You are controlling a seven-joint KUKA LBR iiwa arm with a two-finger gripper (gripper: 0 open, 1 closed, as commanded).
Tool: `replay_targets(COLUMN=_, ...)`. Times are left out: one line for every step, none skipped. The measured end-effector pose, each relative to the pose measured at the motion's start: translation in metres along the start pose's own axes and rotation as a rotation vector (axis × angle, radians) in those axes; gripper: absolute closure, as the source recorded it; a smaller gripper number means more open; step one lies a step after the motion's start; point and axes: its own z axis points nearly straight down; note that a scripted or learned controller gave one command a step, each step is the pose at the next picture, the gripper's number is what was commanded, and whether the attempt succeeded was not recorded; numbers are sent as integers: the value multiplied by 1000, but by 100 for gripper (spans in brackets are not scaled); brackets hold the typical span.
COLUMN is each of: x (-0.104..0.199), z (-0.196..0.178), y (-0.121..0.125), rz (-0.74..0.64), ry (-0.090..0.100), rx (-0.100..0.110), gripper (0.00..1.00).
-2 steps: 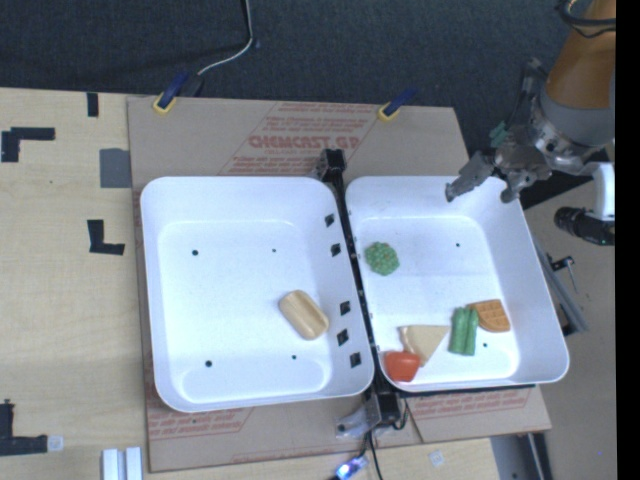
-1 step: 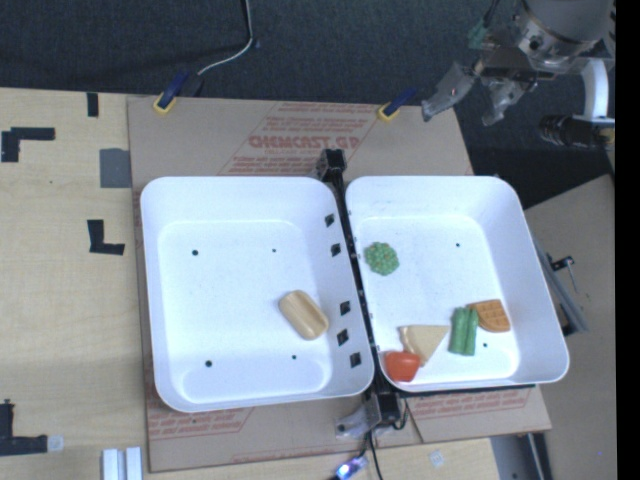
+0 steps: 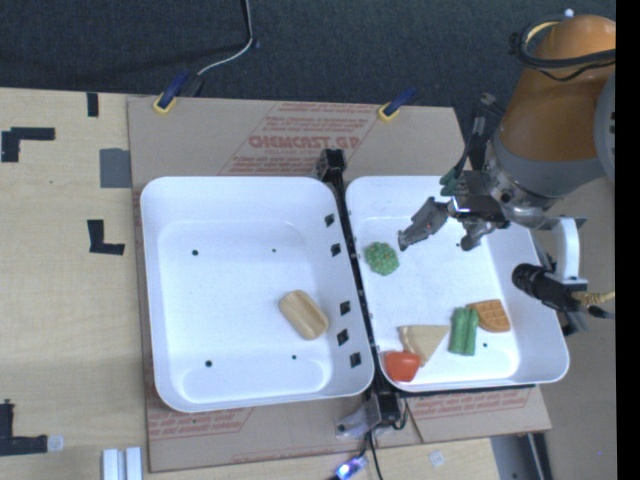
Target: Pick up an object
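My gripper hangs over the right bin, its two dark fingers spread apart with nothing between them. A green broccoli piece lies just left of and below the left finger. Toward the bin's front lie a tan wedge, a red tomato-like piece, a green oblong piece and an orange waffle-like piece. In the left bin a tan bread roll lies near the divider.
Both bins sit on a cardboard sheet held by blue-and-yellow clamps at the back. The grey and orange arm fills the upper right. A black cable runs across the dark background.
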Motion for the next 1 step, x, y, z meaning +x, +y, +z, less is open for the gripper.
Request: replay_targets(x=47, z=-39, y=53, rz=-6, ry=-3, rx=-20, gripper=0)
